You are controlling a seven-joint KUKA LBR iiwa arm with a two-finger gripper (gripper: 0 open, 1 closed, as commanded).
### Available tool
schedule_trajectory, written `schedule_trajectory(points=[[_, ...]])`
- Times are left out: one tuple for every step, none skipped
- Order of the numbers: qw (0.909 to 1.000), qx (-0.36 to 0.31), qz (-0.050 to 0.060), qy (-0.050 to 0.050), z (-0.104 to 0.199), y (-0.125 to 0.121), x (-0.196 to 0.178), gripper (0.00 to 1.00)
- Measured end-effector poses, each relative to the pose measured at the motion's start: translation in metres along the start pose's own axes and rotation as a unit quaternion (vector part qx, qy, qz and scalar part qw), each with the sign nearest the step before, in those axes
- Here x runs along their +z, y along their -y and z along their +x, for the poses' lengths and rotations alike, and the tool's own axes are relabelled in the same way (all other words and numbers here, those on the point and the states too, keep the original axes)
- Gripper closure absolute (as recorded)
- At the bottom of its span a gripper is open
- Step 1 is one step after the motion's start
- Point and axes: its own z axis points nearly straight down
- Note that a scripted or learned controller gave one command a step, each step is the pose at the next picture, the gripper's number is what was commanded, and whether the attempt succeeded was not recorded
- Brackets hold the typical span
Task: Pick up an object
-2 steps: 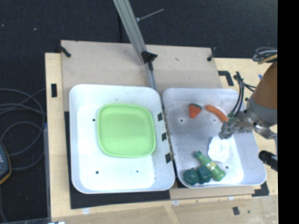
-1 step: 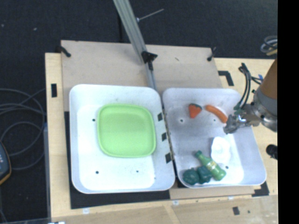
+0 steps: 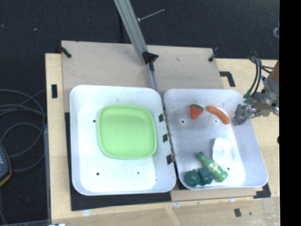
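The end effector [image 3: 241, 114] sits at the right rim of the right bin [image 3: 249, 140], and whether its fingers are spread or pressed together cannot be told. Just beside it, inside the bin, lies an orange carrot-like piece [image 3: 219, 114], its long axis slanting from upper left to lower right, the lower end pointing at the end effector. Farther out on the same side lies a small red-orange piece with a green tip [image 3: 196, 111]. Below the end effector rest a white crumpled object [image 3: 222, 149], a green bottle [image 3: 211, 166] lying on a slant, and a dark green lump [image 3: 198, 177]. The left bin [image 3: 84, 140] holds a light green square plate [image 3: 127, 132] on the tabletop [image 3: 54, 79].
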Motion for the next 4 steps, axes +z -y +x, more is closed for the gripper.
schedule_trajectory(points=[[1.0, -0.002, 0.002, -0.001, 0.049, -0.006, 0.014, 1.0], [1.0, -0.002, 0.002, -0.001, 0.11, -0.01, 0.02, 1.0], [1.0, -0.002, 0.003, -0.001, 0.163, -0.025, 0.028, 1.0], [1.0, -0.002, 0.002, -0.001, 0.214, -0.027, 0.019, 1.0]])
